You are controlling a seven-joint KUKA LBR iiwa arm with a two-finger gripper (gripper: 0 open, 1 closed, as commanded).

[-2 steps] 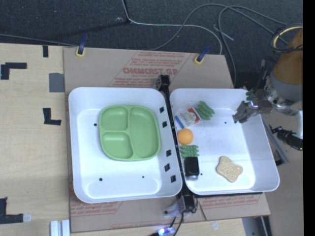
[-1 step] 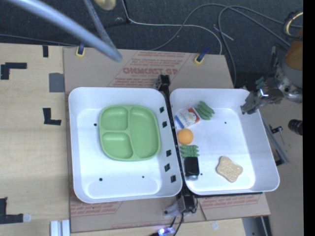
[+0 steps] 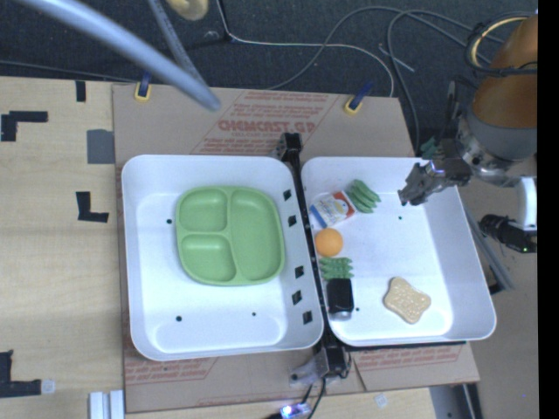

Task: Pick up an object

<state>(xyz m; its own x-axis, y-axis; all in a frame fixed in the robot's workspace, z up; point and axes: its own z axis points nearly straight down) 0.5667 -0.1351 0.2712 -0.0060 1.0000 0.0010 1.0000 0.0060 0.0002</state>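
The pincer point(image 3: 417, 187) hangs over the upper right part of the right bin point(image 3: 454, 260), near its far wall; whether its fingers are apart or together cannot be told from this slant, and nothing is seen clamped in it. Candidate objects lie in that bin: a green pod-like piece point(image 3: 364, 195) closest to the pincer, a small white packet with red and blue print point(image 3: 333, 208) just beside it, an orange ball point(image 3: 328, 243), a second green piece point(image 3: 335, 267) and a dark block point(image 3: 340, 296) along the left wall, and a tan biscuit-shaped item point(image 3: 407, 299) alone toward the near corner. In my judgement the step in hand is the approach. The tan item offers the cleanest grasp, being well apart from its neighbours and the walls; those crowded against the left wall risk a finger striking the divider. A descent centred on the chosen object, with the fingers spanning its narrow side, seems soundest. The left bin point(image 3: 148, 234) holds a green compartment plate point(image 3: 231, 235). Both bins rest on a cardboard sheet point(image 3: 262, 116) over a pale wooden surface point(image 3: 52, 251) marked with black tape, with cables point(image 3: 349, 33) trailing across dark flooring behind.
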